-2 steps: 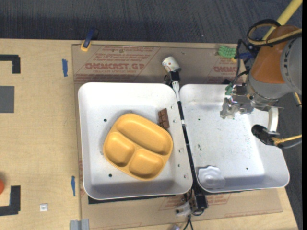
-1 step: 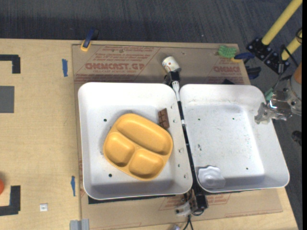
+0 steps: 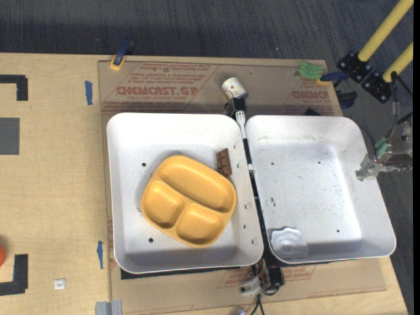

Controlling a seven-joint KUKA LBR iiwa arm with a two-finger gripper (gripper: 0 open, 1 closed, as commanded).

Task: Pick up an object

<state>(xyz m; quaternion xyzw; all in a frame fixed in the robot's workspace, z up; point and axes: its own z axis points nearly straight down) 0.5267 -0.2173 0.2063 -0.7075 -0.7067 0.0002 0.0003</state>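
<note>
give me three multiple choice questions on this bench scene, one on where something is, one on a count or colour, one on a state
1. Where does the yellow tray lie?
A. in the left bin
B. in the right bin
C. on the cardboard beyond the bins

2. How many compartments does the yellow tray have?
A. one
B. three
C. five

3. How does the small brown block stand to the yellow tray?
A. on top of its middle
B. beside its upper right edge
C. in the other bin

Answers:
1. A: the yellow tray rests on the floor of the left bin, not the right bin.
2. B: one long hollow runs across its top and two smaller ones sit below.
3. B: the small brown block lies on the bin floor by the tray's upper right rim.
</note>
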